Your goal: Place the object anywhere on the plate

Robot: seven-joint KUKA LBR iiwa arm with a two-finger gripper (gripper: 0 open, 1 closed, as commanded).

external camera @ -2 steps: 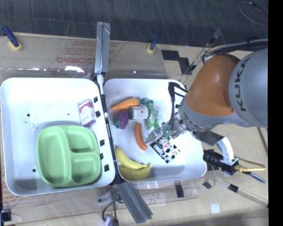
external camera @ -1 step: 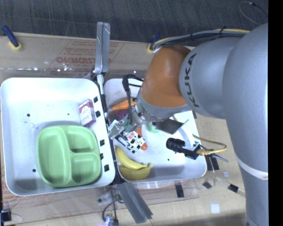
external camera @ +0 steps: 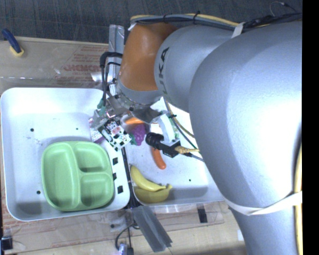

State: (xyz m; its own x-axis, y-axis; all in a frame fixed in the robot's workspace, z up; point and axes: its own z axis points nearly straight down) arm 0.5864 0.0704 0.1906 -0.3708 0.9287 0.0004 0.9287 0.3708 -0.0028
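Note:
A light green divided plate [external camera: 77, 175] lies in the front part of the left white bin [external camera: 26, 116]. My gripper [external camera: 110, 128] hangs over the divider between the two bins, just above the plate's far right corner. Right beside it, in the right bin, lie a purple object [external camera: 139, 135] and a small orange piece [external camera: 133, 122]. The arm's wrist hides whatever is under the gripper.
A yellow banana [external camera: 147, 187] rests at the front of the right bin, and an orange carrot [external camera: 159, 159] lies behind it. The big grey arm [external camera: 239, 105] covers most of the right bin. A blue clip [external camera: 13, 41] sits on the bench at the far left.

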